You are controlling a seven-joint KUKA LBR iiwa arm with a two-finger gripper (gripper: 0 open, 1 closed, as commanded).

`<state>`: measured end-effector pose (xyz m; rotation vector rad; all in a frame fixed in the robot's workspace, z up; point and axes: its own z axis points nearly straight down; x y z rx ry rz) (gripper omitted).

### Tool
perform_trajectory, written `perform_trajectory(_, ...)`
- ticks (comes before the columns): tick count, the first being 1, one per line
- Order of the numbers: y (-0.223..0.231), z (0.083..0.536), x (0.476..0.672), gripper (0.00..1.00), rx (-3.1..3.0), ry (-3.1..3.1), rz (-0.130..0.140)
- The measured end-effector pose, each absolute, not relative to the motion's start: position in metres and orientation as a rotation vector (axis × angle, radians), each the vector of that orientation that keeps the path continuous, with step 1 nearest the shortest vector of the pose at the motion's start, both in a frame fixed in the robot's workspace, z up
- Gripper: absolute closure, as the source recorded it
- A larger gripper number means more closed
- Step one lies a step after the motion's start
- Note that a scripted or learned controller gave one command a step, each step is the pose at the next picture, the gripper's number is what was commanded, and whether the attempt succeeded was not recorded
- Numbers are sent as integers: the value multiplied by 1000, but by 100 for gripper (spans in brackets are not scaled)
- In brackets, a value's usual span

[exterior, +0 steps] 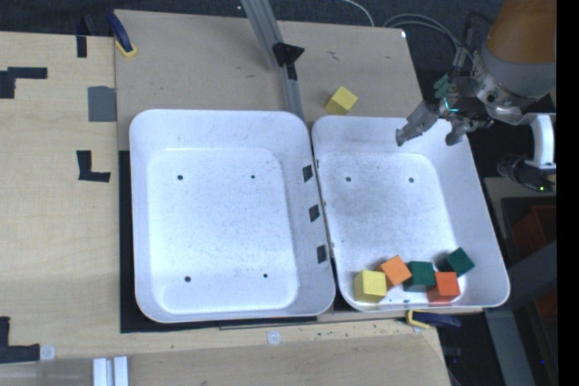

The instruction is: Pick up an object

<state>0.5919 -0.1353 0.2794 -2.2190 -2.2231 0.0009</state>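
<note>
Blocks are what the task concerns, yet going from the left, the left bin [222, 211] comes first, next to the right bin [409, 212]. A lone yellow block [342, 99] lies on the worktop [194, 59] just behind the seam between them, and the others — a yellow block [370, 285], an orange one [395, 269], two green ones [422, 274] [460, 261] and a red-orange one [446, 286] — huddle in the right bin's near right corner. At the far right the gripper [434, 127] hangs over that bin's back right edge, its fingers [409, 129] spread apart with nothing between them.
</note>
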Motion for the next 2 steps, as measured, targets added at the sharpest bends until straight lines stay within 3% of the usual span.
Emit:
perform_trajectory(1, -89, 226, 661, 0, -2211, -2226, 4)
perform_trajectory(2, -93, 230, 660, 0, -2219, -2224, 3)
